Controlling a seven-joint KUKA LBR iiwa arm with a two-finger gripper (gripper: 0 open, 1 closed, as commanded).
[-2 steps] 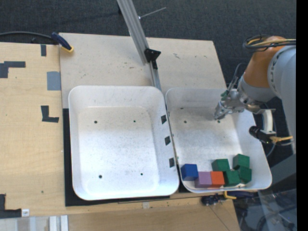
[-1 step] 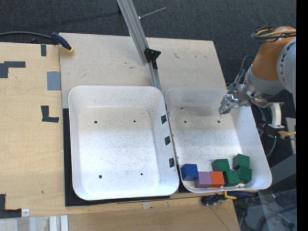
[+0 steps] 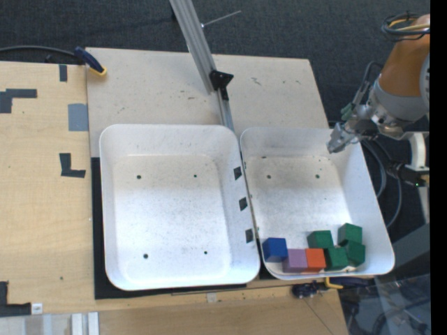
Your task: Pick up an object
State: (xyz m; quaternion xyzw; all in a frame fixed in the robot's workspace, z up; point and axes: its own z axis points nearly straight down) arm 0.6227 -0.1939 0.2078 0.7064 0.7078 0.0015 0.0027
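1. Hanging over the upper right corner of the right bin (image 3: 363,187), the claw (image 3: 338,142) is a small grey metal shape; whether it stands wide or narrow cannot be told, as it is too small and blurred.
2. Behind the claw, toward the right edge, the arm (image 3: 403,82) shows a smooth orange band above a grey wrist and is cut off by the frame.
3. Well below the claw, along the near wall of that bin, a huddle of small hard-edged cubes lies close together: a blue block (image 3: 274,248), a purple block (image 3: 297,259), an orange block (image 3: 316,258) and several green blocks (image 3: 340,246). How many green ones there are is hard to make out, since they overlap.
4. Left of the claw, the left bin (image 3: 112,187) is a shallow white tray with rounded corners and a speckled, scuffed floor.
5. Both bins rest on a pale wooden desk (image 3: 42,173) bearing grey tape marks.
6. Up and left of the claw, a slim metal rail (image 3: 192,30) slants across the desk.
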